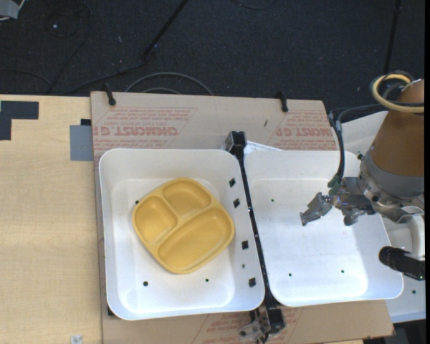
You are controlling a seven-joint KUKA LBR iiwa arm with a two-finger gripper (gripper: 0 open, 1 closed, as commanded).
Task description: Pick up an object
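A yellow divided plate (183, 225) with three compartments lies flat in the left white bin (122, 192), near its middle. My gripper (332, 211) hangs over the right white bin (301, 278), toward its right side, well away from the plate. Its two grey fingers (314, 212) are spread apart and nothing sits between them. The orange band and grey wrist of the arm (401, 149) rise at the right edge.
A black divider clip strip (245, 228) runs between the two bins. Brown cardboard (201, 124) lies under and behind the bins. A black cable (340, 156) drops down to the gripper. A light wooden surface (36, 228) is at the left.
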